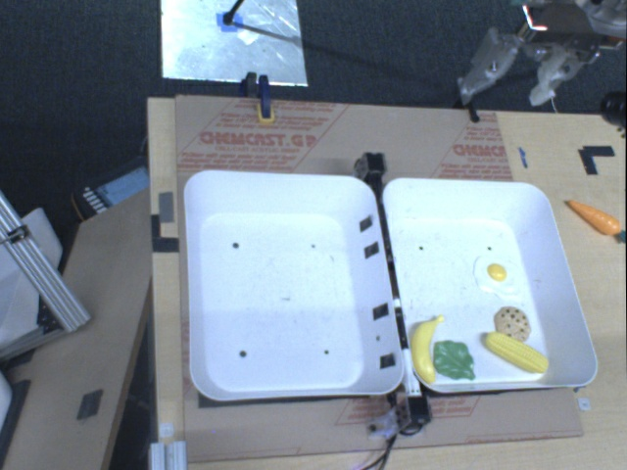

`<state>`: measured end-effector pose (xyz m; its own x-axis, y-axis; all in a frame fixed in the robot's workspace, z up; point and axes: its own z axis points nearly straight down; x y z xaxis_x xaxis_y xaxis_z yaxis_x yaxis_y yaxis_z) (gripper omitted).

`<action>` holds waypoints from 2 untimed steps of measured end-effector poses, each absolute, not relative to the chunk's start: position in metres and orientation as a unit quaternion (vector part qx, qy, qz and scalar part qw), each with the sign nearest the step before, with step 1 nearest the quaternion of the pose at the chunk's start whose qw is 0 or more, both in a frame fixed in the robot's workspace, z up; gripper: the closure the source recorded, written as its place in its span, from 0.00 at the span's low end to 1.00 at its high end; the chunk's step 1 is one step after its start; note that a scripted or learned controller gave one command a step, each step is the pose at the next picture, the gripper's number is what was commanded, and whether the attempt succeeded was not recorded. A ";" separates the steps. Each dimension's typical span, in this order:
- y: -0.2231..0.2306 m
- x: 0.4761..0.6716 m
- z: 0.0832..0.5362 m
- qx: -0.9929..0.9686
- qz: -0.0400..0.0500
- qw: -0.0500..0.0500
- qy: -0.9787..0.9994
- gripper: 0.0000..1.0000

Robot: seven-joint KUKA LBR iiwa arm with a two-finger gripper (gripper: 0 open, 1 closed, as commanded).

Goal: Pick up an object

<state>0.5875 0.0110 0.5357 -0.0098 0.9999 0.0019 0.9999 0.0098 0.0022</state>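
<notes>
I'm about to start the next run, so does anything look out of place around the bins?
Yes: a toy carrot lies on the bench outside the right bin, past its right rim. The banana, green leaf, corn, cookie and fried egg lie inside that bin.

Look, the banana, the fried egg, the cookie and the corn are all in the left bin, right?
Not quite. In the camera view the banana, fried egg, cookie and corn all lie in the right bin, not the left one.
</notes>
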 end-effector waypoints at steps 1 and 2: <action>0.049 0.551 0.535 0.704 0.001 0.000 0.710 0.00; 0.048 0.484 0.536 0.705 0.001 0.000 0.709 0.00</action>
